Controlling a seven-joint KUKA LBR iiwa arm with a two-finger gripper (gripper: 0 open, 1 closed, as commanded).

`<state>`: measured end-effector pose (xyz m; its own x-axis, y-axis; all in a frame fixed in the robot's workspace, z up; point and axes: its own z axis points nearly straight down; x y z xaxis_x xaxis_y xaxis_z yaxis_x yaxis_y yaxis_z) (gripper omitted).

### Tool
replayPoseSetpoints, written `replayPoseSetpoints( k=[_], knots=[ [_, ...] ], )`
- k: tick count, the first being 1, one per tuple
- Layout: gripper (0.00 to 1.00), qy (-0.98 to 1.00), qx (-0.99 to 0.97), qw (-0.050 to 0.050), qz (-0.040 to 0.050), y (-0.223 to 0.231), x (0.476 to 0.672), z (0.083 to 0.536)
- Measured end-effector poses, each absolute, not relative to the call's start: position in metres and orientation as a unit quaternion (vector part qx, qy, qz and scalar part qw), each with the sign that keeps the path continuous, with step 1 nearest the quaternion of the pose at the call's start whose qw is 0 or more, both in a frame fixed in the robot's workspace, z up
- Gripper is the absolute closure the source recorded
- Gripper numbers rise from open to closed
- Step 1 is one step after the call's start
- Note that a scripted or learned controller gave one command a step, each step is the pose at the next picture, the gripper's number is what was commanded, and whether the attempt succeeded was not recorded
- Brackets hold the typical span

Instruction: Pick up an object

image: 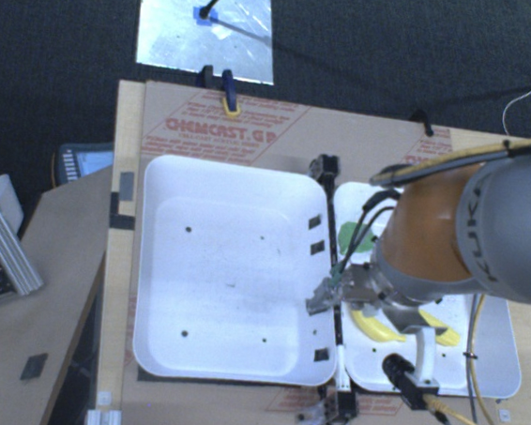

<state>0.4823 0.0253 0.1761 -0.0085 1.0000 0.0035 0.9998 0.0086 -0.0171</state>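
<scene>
My arm [452,236] reaches in from the right and hangs over the right bin [503,373]. Its gripper [373,308] points down into that bin's left part, close to the divide between the bins. A yellow, banana-like object [378,327] lies right beneath the gripper, and its other end [437,331] sticks out on the arm's right side. A green object [348,236] lies farther back in the same bin, partly hidden by the wrist and cables. The wrist body covers where the gripper meets the yellow object.
The left bin [231,269] lies beside the right one, with black clips [320,236] along their shared edge. Cables and a black connector [408,378] trail off the wrist toward the bench's front edge. A cardboard sheet [284,129] underlies both bins.
</scene>
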Motion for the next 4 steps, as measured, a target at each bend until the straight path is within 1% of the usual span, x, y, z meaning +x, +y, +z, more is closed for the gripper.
replayPoseSetpoints(
  k=[1,2,3,4],
  knots=[
    [0.0,-0.709,-0.705,-0.005,-0.005,0.013,0.489,0.289],
    [0.0,-0.708,-0.706,-0.008,-0.0074,-0.022,0.507,0.48],
    [1.0,-0.711,-0.703,-0.003,-0.0024,-0.019,0.507,0.483],
    [1.0,-0.712,-0.702,-0.001,-0.0032,0.084,0.489,0.516]
  ],
)
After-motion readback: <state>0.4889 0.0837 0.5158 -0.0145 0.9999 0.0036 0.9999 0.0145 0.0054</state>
